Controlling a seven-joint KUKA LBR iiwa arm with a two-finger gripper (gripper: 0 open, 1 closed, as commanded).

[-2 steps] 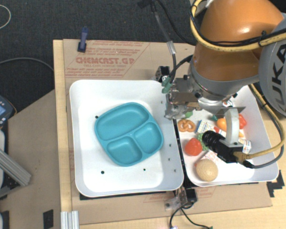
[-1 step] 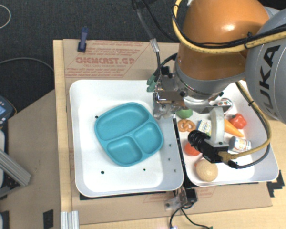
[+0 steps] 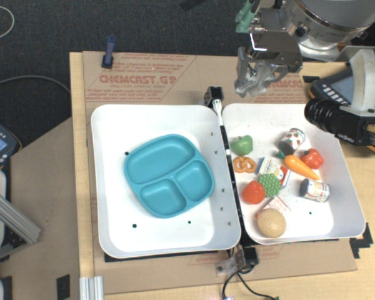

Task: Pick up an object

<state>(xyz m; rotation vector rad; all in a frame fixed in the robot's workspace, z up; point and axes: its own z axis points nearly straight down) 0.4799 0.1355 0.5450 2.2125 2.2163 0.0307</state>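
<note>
My gripper hangs above the far rim of the right bin, near the bin's back left corner, open with nothing between its fingers. Below and in front of it the right bin holds several small items. They include a green pepper, a pretzel, a red tomato, an orange carrot, a red pepper, a small can and a tan round bun. The gripper touches none of them.
The left bin holds a teal divided plate. A black divider strip runs between the bins. A blue clip lies on the cardboard at the far left. The items crowd the right bin's middle.
</note>
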